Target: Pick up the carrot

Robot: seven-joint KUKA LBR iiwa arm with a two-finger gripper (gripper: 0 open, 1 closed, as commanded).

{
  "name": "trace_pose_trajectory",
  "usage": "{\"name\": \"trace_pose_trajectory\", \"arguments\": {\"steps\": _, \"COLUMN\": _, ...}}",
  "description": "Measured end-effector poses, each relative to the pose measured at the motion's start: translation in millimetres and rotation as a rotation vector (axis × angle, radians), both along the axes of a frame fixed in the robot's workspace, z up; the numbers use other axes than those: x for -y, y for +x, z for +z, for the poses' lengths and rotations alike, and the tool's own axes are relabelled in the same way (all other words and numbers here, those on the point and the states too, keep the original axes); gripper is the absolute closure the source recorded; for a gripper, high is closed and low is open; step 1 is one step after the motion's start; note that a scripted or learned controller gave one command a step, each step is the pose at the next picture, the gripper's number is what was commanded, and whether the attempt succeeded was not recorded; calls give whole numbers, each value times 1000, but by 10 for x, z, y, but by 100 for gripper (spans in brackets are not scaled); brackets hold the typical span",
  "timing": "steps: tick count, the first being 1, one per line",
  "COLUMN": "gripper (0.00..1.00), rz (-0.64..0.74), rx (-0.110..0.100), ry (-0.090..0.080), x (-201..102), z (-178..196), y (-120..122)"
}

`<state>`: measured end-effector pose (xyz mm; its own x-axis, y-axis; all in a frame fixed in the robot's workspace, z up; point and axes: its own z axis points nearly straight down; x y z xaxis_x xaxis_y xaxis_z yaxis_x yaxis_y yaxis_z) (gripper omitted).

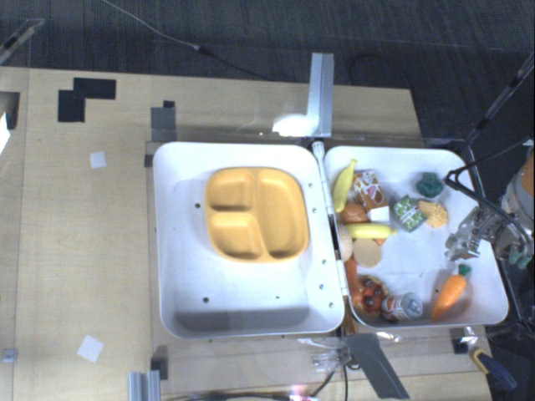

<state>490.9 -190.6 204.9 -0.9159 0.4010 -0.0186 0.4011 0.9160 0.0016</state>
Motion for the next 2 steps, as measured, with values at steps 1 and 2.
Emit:
{"name": "trace_pose_trajectory", "arguments": {"steps": 1, "gripper": 100, "rz": -85, "rx": 2, "ry": 0, "x": 162, "z": 1185, "y": 29}}
{"name": "trace_pose_trajectory", "arguments": {"steps": 2, "gripper": 100, "rz": 50, "rx": 0, "ry": 0, "x": 161, "z": -1144, "y": 121}}
